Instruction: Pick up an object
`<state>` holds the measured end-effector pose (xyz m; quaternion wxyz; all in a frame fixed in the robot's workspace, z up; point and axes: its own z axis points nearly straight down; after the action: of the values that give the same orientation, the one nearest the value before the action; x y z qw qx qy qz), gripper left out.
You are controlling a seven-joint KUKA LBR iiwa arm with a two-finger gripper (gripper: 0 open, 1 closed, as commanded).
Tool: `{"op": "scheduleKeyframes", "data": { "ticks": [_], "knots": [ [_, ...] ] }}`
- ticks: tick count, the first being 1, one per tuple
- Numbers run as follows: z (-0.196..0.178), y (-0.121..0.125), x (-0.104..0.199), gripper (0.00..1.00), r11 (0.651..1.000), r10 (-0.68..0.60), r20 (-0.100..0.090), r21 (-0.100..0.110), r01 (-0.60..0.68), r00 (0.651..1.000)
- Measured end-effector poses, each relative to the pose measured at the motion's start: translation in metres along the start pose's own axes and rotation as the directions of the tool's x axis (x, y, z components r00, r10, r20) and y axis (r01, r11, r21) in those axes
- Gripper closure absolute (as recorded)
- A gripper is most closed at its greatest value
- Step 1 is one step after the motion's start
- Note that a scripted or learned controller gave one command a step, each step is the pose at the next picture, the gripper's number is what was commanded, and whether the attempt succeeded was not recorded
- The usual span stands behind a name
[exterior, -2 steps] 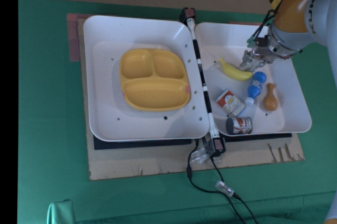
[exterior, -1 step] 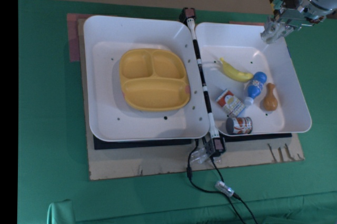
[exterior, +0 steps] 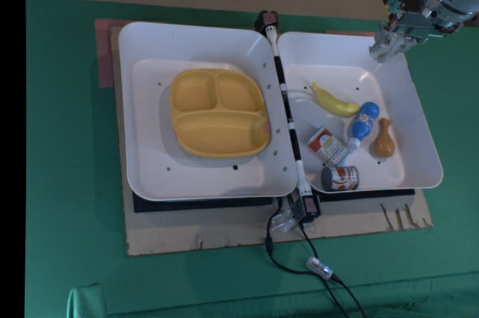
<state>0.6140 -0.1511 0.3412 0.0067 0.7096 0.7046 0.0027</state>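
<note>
On the desk point(exterior: 67, 159) we've got two white bins; the left bin point(exterior: 142, 167) carries a yellow divided tray point(exterior: 218, 113). Right bin point(exterior: 419, 152) has all the candidates: banana point(exterior: 334, 101), blue-and-white bottle point(exterior: 362, 123), orange toy drumstick point(exterior: 384, 138), small carton point(exterior: 327, 146), tin can point(exterior: 340, 178). Gripper point(exterior: 389, 46) hangs over that bin's far rim, holding nothing; can't tell if the fingers are apart. We judge this as the approach step. Next: move inward over one item, descend.
</note>
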Motion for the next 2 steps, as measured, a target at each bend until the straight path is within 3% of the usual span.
{"op": "scheduleKeyframes", "data": {
  "ticks": [1, 2],
  "knots": [
    [0.128, 0.042, 0.020, 1.00, 1.000, -0.001, 0.000, 0.006, 0.001, 1.000],
    [0.068, 0.088, 0.016, 1.00, 1.000, -0.004, 0.000, -0.002, 0.004, 1.000]
  ]
}}
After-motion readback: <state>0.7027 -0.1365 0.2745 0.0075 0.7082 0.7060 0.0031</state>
